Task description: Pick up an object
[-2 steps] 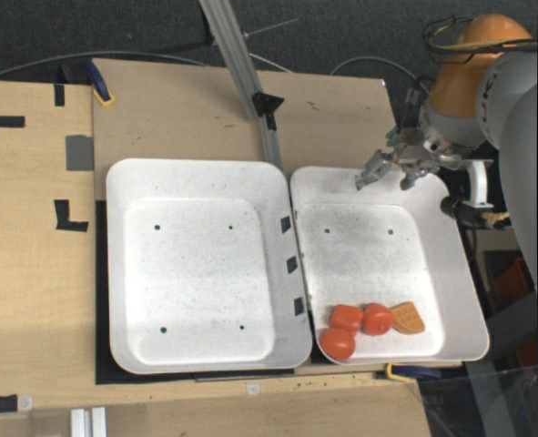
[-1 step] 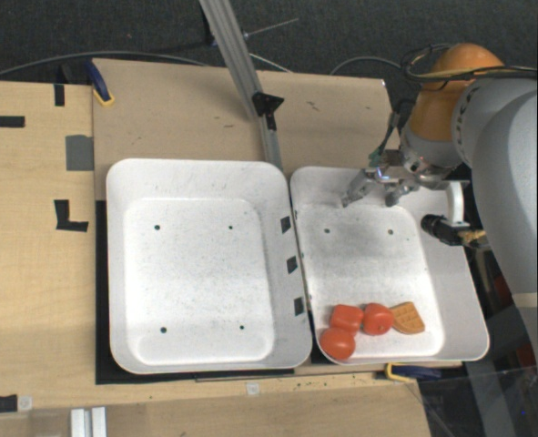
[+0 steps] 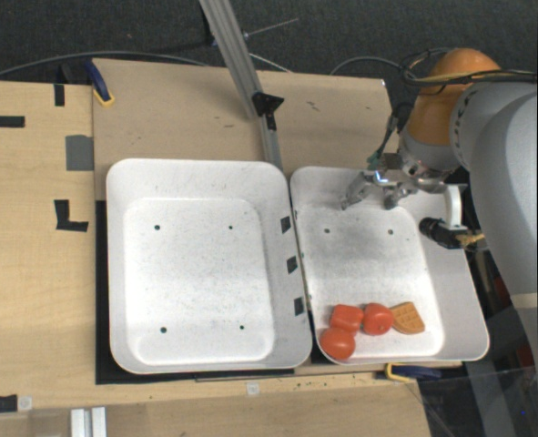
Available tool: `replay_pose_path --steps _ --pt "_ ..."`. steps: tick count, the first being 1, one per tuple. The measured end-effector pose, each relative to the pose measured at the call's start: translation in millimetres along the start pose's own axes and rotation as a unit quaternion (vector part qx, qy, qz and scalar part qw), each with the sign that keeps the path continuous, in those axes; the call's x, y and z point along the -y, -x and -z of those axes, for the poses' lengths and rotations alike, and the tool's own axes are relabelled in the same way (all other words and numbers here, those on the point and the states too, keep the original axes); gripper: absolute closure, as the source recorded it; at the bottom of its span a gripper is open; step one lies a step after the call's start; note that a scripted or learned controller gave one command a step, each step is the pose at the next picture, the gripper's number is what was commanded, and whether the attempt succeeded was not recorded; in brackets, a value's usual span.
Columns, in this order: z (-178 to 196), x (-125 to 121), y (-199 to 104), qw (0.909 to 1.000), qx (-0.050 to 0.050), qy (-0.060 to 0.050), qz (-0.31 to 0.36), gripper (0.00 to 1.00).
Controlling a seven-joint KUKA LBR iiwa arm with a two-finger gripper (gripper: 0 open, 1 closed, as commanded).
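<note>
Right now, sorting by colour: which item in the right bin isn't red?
The tan, wedge-shaped piece, rightmost in the cluster; the three round red items beside it are tomato-coloured.

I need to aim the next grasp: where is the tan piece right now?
The tan piece lies in the right bin, near its front right corner, just right of three red pieces.

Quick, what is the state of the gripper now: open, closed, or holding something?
Gripper: open, holding nothing, above the far end of the right bin, away from the red and orange objects.
</note>
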State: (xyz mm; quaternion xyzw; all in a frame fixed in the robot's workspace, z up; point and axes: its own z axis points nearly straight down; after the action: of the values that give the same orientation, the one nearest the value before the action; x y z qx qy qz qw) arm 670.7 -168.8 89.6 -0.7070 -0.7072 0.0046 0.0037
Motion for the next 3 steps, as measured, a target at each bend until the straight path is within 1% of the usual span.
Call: replay_pose_path --steps 1,2,3 --pt "9.7 0.2 -0.5 1.0000 0.000 0.000 0.001 1.00" --pt "52.6 -1.4 -1.5 1.0000 0.000 0.008 0.000 1.00" --pt "103.7 -6.5 6.8 1.0000 0.000 0.009 0.001 1.00"
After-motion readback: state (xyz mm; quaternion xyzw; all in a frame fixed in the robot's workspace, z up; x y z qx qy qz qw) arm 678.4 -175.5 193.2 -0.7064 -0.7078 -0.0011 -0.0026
